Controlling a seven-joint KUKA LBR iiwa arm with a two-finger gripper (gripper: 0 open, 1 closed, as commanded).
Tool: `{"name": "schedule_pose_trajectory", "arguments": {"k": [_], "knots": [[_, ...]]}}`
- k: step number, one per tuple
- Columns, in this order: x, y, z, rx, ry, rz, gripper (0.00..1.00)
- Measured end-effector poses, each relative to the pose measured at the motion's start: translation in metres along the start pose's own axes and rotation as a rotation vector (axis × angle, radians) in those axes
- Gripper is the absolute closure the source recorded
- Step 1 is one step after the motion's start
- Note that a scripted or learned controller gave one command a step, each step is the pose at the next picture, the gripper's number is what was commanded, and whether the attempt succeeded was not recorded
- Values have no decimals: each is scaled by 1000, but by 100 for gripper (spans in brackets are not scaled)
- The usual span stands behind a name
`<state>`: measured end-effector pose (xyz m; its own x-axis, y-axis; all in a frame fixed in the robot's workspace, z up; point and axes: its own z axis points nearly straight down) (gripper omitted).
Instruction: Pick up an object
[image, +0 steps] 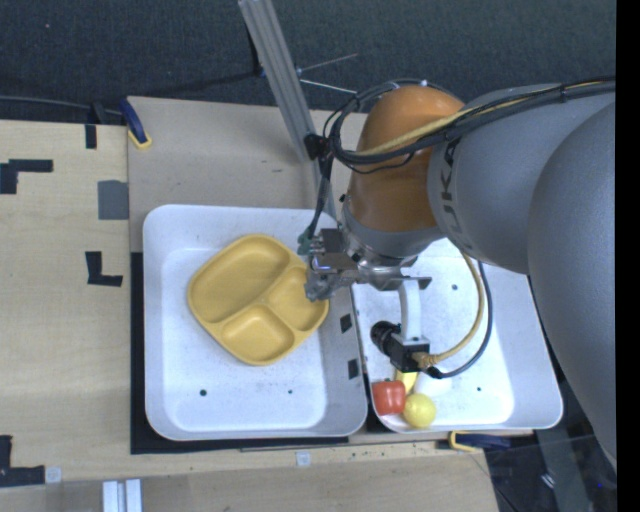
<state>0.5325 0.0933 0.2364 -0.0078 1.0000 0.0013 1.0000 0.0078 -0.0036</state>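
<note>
Camera view, looking down on both bins as they are sitting side by side on the tan surface: the arm is reaching in from the right, and its orange band is hanging over the divide between them. The tool is sitting low at the right rim of the yellow divided plate, which is lying flat in the left bin, towards its far half. The wrist is covering the tip from this slant, so I cannot tell whether the tool is apart or together, and I am not calling a grip. It is possibly touching the plate's rim, but contact is hard to confirm. Over in the right bin, a small red object and a yellow ball are resting side by side in the near left corner, apart from the tool.

On progress, I am judging this as the approach or grasp stage. The plate is lying level on the bin floor and nothing is showing lifted, so the pick is not yet done. Closing securely on something and raising it is what is remaining. That plate is broad and shallow, so a pinch at the rim is looking prone to slipping or tipping.
</note>
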Motion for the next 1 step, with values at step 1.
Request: {"name": "schedule_pose_trajectory", "arguments": {"k": [1], "knots": [[-4, 1, 0, -1, -2, 5, 0]]}}
